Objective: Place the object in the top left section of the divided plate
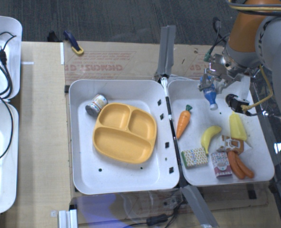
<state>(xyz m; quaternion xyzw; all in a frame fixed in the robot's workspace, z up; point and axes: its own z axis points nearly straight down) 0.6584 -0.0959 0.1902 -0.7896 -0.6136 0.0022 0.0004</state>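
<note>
White trays at the far left are cut off by the frame edge, with black cables (0, 65) draped over them. Mirrored red lettering on the cardboard tabletop (112, 63) is too faint to be read. In the left bin (79, 141) a small can (96, 103) lies on its side just beside the yellow divided plate (125, 132); its label is blurred. In the right bin (264, 167) are seen a carrot (183, 121), a banana (210, 137), a patterned green box (194, 157), a yellow piece (238, 126), a red carton (220, 166) with illegible print, and sausages (240, 165) partly overlapping a brown item. A blue-and-white object (210, 98) hangs at the tool (210, 87) over the right bin's upper part, apparently clamped between the fingers, though detail is hard to make out.
</note>
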